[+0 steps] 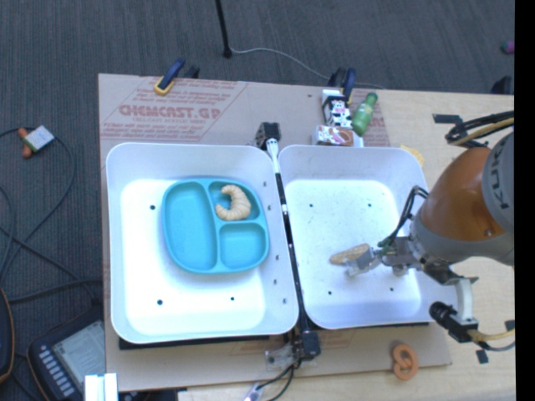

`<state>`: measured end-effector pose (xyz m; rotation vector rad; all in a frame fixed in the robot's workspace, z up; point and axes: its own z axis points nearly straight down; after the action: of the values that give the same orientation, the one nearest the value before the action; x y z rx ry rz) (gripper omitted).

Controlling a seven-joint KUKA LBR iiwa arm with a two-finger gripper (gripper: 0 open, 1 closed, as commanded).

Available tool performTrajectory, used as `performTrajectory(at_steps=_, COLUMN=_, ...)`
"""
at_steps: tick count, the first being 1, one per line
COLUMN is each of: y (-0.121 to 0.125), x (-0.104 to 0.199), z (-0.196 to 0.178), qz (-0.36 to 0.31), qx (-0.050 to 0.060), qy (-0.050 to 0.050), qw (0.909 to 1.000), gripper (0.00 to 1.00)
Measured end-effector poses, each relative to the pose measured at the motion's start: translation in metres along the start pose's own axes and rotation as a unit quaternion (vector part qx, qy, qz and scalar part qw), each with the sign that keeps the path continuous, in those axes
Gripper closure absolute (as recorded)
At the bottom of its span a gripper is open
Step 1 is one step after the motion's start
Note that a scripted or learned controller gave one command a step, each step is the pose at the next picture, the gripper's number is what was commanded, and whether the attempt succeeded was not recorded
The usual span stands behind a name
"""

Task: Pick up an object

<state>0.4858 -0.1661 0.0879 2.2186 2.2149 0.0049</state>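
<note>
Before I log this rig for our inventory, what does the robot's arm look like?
The arm is bulky and rounded, with a broad orange band above a grey wrist section. A dark cable runs down beside it to the gripper, which is small, made of grey metal, and ends in slim jaws. Black and yellow cables loop nearby.

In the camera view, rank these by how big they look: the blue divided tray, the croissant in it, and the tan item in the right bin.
Largest to smallest:
1. blue divided tray
2. croissant
3. tan item, though the gripper at its right end may hide part of it, so its rank below the croissant is unsure.
</note>
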Motion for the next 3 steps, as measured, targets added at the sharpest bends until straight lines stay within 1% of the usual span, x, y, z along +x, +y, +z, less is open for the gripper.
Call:
performTrajectory(at_steps=1, y=0.043, x=0.066, z=0.001, qz=-0.001, qx=-0.001, qy=0.0, qw=1.0, gripper=0.0)
performTrajectory(at_steps=2, y=0.043, x=0.065, z=-0.01, qz=-0.001, qx=-0.002, qy=-0.001, qw=1.0, gripper=1.0)
performTrajectory(at_steps=3, y=0.043, x=0.065, z=-0.01, qz=-0.001, qx=-0.002, qy=-0.001, qw=1.0, gripper=0.0)
